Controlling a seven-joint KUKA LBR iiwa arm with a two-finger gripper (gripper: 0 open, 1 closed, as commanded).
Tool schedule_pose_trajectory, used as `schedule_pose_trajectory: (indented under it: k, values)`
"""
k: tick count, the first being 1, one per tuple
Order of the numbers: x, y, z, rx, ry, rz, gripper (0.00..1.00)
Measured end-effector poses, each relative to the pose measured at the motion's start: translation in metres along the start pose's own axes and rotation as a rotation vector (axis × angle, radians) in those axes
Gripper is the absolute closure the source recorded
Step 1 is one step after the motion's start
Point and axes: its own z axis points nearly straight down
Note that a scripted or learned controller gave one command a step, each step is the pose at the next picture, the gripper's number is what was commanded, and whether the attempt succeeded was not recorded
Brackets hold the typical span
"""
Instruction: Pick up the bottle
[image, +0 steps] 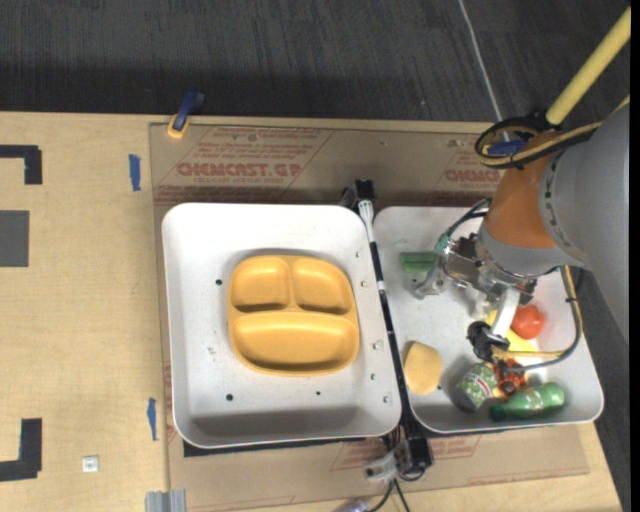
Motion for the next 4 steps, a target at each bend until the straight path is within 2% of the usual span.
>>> schedule_pose_trajectory:
  k: [1,2,3,4]
  values:
    - [0.054,0.042,-0.094,-0.003,0.001,-0.017,0.0]
    - [0.042,0.001,-0.093,0.002,0.0,0.083,0.0]
    - [0.065,-0.056,-0.093,0.004,0.0,0.363,0.0]
    - [0.065,-0.055,-0.103,0.003,0.0,0.36,1.0]
